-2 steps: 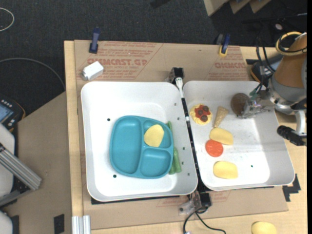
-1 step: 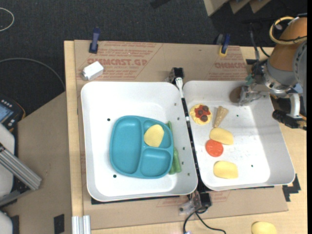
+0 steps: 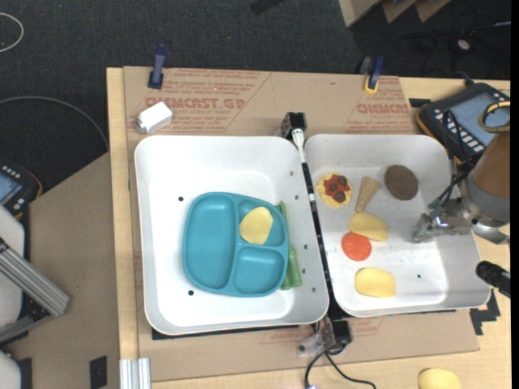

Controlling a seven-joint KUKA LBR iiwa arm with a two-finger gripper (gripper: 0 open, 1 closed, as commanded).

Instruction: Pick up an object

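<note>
A: Entry, camera view, reading left to right. Left bin (image 3: 154,217) holds a blue divided tray (image 3: 215,245). A pale yellow piece (image 3: 257,225) lies in the tray's upper right compartment. A green item (image 3: 290,262) is wedged along the tray's right edge, against the bin wall.

B: And the right bin (image 3: 422,286)?

A: Six loose objects. Nearest the divider, a small pizza slice (image 3: 334,189) with red topping, and just beside it a tan cone (image 3: 366,191). Below those, a yellow wedge (image 3: 369,226) touching or nearly touching a red-orange round piece (image 3: 357,246). Lower still, apart from them, a yellow lump (image 3: 375,282). Upper right, a brown disc (image 3: 401,181).

B: Gripper?

A: Gripper (image 3: 428,227) sits low at the bin's right side, arm entering from the right. Nearest candidates are the yellow wedge to its left and the brown disc above it, both apart from it.

B: Jaw state?

A: Cannot tell. The metal parts are small and blurred. Nothing is visible between them.

B: Progress?

A: My judgement: not yet picked. Every object rests on the bin floor. Remaining: close on one object, lift it clear. The wedge seems the likeliest target, though that is a guess.
</note>
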